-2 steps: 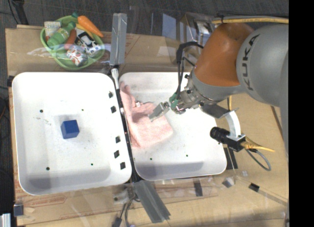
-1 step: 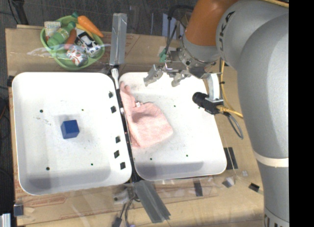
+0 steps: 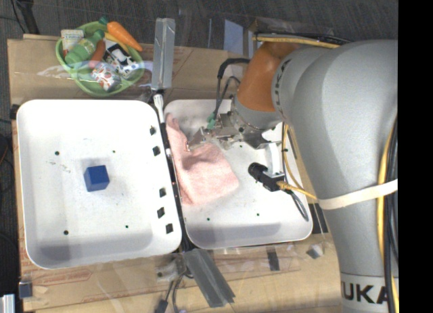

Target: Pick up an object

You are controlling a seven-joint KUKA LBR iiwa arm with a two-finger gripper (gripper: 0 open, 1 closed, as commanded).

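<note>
You are looking first at the bottom of the frame, where the two white bins are sitting side by side on the brown bench (image 3: 34, 51). The left bin (image 3: 81, 241) is holding a single blue cube (image 3: 97, 177), which is resting flat on the bin floor a little left of the middle, well apart from every wall. It is looking small, solid and evenly coloured, with sharp edges.

The right bin (image 3: 270, 227) is holding a pink cloth (image 3: 203, 173). The cloth is lying crumpled along the bin's left wall, running from the upper left corner down toward the middle, with soft folds and a fuzzy surface.

The grey arm (image 3: 338, 136) is reaching in from the right of the frame, its orange band (image 3: 260, 82) showing above the wrist. The gripper (image 3: 197, 140) is sitting at the upper part of the cloth, right against the fabric. You cannot tell how far it is open, or whether it is gripping any of the cloth.

Farther back, in the upper left of the frame, a green bowl (image 3: 101, 92) is standing on the bench behind the left bin, filled with small toys, an orange carrot (image 3: 122, 33) among them.
</note>
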